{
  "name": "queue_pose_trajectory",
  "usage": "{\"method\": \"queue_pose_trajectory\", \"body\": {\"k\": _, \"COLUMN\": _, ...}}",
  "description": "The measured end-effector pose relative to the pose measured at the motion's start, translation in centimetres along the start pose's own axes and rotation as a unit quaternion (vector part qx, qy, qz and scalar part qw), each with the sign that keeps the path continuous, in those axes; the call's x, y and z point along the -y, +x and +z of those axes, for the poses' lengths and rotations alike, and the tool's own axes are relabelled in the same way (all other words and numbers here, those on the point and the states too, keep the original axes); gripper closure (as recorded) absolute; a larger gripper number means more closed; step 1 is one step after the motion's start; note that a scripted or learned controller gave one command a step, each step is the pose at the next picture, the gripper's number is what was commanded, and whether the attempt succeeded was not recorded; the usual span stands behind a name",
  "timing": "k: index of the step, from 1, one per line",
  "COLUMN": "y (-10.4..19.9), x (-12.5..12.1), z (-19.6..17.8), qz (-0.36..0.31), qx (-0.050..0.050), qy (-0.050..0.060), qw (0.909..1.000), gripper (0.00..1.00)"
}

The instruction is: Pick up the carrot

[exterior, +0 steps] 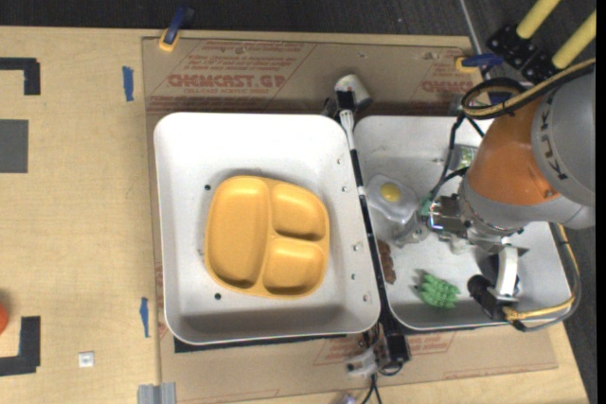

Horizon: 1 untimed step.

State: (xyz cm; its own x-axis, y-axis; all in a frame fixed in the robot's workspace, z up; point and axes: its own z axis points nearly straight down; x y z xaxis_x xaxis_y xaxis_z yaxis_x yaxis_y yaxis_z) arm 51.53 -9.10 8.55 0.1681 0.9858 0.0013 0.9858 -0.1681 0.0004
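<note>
Nearest us, on the table (pixel 76 203), the two white bins sit side by side on a sheet of cardboard (pixel 237 76). In the near part of the right bin (pixel 407 142) lies a small green thing (pixel 436 289), apart from the walls. A little farther in, tight against that bin's left wall, we see a short brownish piece (pixel 384 256); we take it for the carrot, though it is too small and too shadowed to be sure. The arm (pixel 511 170) reaches in from the right, its orange band over the right bin's middle, and the gripper (pixel 443 222) hangs beneath it, to the right of the brownish piece and not touching it. The arm's body hides most of the gripper, so we cannot tell whether its grip is spread or closed, and we see nothing held in it. Just beyond the gripper rests a small yellow ball (pixel 389 194) in a clear cup. The left bin (pixel 189 147) holds a yellow divided tray (pixel 268 235) at its middle. At the cardboard's far edge sit two blue-and-yellow clamps (pixel 174 26).
</note>
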Motion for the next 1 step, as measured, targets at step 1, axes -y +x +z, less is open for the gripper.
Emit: {"method": "queue_pose_trajectory", "body": {"k": 1, "y": 1.31, "x": -8.17, "z": -6.44, "qz": -0.062, "qx": 0.001, "qy": -0.001, "qw": 0.9981, "gripper": 0.0}}
